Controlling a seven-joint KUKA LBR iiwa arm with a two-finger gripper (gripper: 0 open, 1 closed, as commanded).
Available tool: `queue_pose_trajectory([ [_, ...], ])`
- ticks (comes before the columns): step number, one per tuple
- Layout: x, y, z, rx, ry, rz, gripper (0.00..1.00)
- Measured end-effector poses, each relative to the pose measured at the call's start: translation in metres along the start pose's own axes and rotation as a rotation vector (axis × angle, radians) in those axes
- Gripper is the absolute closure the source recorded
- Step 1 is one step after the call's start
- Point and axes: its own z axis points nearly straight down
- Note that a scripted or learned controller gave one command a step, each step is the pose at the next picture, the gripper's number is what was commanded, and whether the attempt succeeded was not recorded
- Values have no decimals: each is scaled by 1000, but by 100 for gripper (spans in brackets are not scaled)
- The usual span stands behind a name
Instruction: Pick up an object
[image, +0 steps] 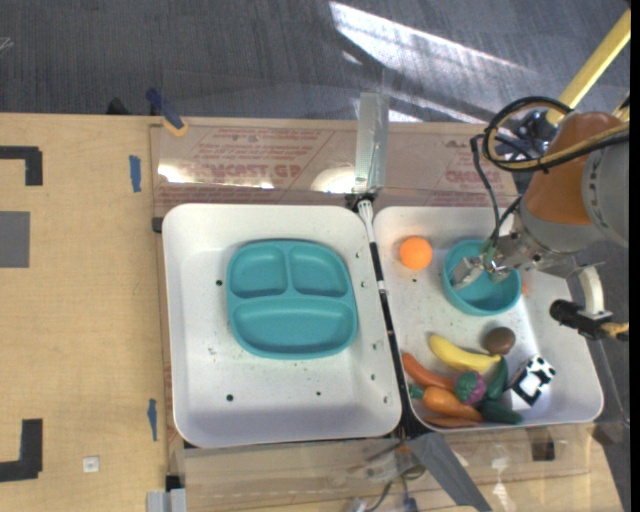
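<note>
Nearest, carrots (440, 392) and banana (462, 353) look light; gripper (487, 265) hovers inside the rigid, smooth teal bowl (484, 290), opening impossible to tell; grasp its rim.

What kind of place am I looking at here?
Probably a robot test lab: a grey arm reaches over two white bins, one holding a teal plate, the other toy food such as a banana.

Light wooden bench (70, 330), blue tape marks (134, 172) at left. Dark grey floor (200, 50) beyond, sunlit patch (420, 45) far right.
</note>
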Motion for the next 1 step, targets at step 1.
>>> queue_pose_trajectory([
  [1, 51, 27, -1, -2, -3, 26, 0],
])
